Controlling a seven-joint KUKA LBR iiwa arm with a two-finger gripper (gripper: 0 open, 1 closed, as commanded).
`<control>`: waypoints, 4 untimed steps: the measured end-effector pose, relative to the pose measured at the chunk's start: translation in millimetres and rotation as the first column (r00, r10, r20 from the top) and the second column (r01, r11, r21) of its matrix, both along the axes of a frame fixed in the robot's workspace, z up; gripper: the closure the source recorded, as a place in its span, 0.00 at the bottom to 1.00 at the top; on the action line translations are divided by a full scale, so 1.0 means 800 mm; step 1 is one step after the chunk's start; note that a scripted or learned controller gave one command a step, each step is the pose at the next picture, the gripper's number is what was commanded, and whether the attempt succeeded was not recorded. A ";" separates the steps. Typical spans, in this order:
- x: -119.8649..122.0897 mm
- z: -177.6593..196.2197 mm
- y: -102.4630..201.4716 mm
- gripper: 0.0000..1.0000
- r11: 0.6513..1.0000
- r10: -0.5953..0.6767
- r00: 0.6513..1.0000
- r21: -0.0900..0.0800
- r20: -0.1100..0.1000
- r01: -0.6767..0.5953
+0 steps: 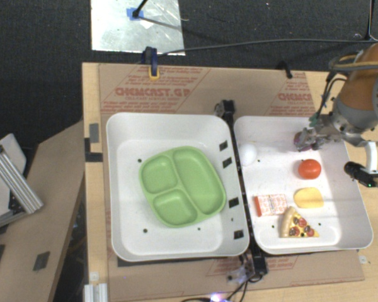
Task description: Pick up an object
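The right bin (346,238) holds a red tomato (309,168), a yellow piece (309,197), a pizza slice (294,224), a red-and-white packet (271,204) and a white egg-like ball (247,154). My gripper (305,139) hangs over the back of this bin, just above and slightly left of the tomato. It is small and dark here, and nothing shows between its tips. The grey arm with its orange band (359,87) comes in from the right.
A green divided plate (181,185) lies in the left bin (123,168). Black clips (227,162) line the rim between the bins. A cardboard sheet (176,87) lies under both bins. A black fitting (363,173) sticks out by the right bin's edge.
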State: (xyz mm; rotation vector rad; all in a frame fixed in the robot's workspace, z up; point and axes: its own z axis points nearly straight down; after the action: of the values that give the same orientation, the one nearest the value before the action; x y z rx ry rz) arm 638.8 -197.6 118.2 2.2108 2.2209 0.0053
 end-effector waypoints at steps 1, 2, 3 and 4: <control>-0.005 0.071 0.010 1.00 1.000 0.000 1.000 0.002 -0.002 0.000; -0.003 0.138 0.010 1.00 1.000 0.002 1.000 0.001 0.000 -0.002; -0.001 0.203 0.009 1.00 1.000 0.002 1.000 0.001 0.000 -0.002; -0.022 0.187 0.064 1.00 1.000 0.004 1.000 0.004 -0.007 -0.004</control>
State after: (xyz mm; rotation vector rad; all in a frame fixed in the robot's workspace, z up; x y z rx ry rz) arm 620.9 -146.7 267.6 2.2124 2.2305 0.0020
